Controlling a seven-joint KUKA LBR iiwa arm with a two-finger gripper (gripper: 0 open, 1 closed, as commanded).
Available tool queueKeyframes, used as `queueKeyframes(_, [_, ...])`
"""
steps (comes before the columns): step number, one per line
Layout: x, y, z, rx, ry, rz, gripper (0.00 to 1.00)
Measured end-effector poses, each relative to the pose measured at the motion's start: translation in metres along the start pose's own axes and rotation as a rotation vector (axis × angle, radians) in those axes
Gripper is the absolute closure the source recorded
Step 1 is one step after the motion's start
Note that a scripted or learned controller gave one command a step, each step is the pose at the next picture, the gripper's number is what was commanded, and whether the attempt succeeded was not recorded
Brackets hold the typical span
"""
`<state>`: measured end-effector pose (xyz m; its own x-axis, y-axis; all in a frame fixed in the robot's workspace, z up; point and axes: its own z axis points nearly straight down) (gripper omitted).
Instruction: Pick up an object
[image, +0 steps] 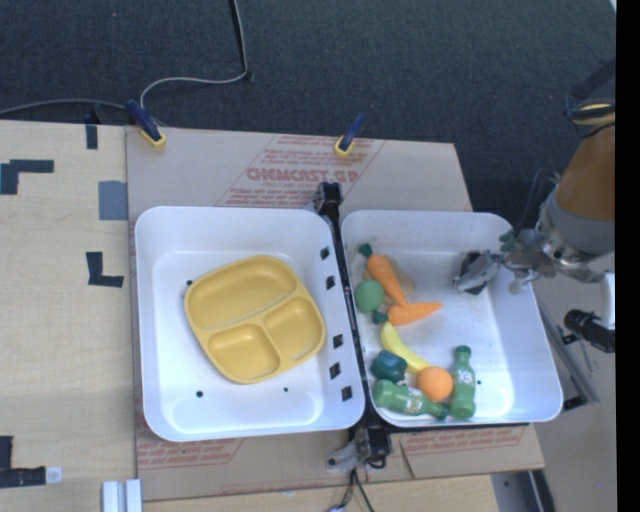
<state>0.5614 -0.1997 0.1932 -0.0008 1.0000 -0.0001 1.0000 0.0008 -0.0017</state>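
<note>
While hovering over right bin (520, 330), nothing between fingers:
Tool (474, 272): upper right of bin, opening can't tell, carrying nothing visible.
Nearest target: orange carrot (412, 313), at 8 o'clock from tool, near.
Carrot long axis: roughly 2–8 o'clock.
Other items: banana (400, 349), green bottles (461, 380) at 6–7 o'clock.

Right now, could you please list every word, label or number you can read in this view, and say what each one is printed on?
"CHEMCAST GP": red print, upside down, on the brown cardboard sheet behind the two bins.
More red print along the cardboard's front edge: too small and blurred to read.
Green bottles in the right bin: any labels are too small to read.
Yellow divided plate in the left bin: no text visible.
</note>
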Motion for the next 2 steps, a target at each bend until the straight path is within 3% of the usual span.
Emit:
queueKeyframes(1, [-0.022, 0.038, 0.104, -0.005, 0.001, -0.003, 0.00])
queueKeyframes(2, [-0.021, 0.108, 0.107, 0.005, 0.008, -0.002, 0.00])
